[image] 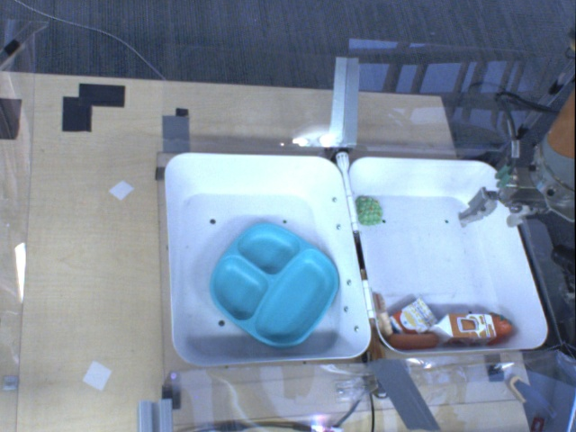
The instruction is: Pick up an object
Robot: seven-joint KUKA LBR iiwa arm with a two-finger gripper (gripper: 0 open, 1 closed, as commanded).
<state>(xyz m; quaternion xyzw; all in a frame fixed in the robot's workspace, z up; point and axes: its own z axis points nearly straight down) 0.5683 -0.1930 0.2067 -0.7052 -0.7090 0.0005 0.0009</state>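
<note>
Two white bins sit side by side on the surface [81, 268]. The left bin [189, 196] holds a blue divided plate [274, 283]. The right bin [504, 268] holds a green knobbly ball [368, 210] against its left wall, and a small carton [417, 314], a sausage [414, 339] and an orange bottle [474, 328] crowded along its near edge. The tool [481, 205] hovers over the right bin's far right side, holding nothing; whether it is spread or pressed together, I cannot tell. The ball, standing apart, looks the easiest target: centre above it, descend straight, and keep clear of the bin wall.
</note>
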